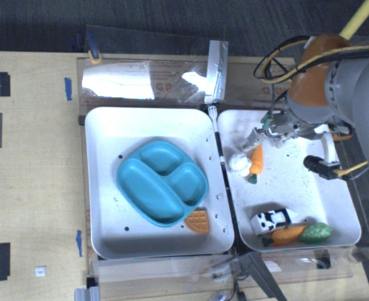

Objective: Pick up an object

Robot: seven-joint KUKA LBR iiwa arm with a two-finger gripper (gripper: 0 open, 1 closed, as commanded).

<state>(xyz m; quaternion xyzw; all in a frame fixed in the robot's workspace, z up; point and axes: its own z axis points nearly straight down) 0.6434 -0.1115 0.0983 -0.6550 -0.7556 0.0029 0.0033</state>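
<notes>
Gripper point(259, 140) at the right bin's point(341, 193) back-left area, fingers clamped on a toy carrot point(256, 160) that hangs tilted beside a white ball point(239, 163). Blue divided plate point(162, 182) sits mid left bin point(103, 168).

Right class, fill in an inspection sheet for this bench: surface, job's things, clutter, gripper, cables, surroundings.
Surface: two white bins, left bin and right bin, side by side on a wooden bench.
Job's things: carrot and white ball in right bin; cow toy, second carrot, green toy at its near edge.
Clutter: blue tray and waffle in left bin.
Gripper: gripper above the carrot.
Cables: yellow and black loops on the arm.
Surroundings: dark floor.
</notes>
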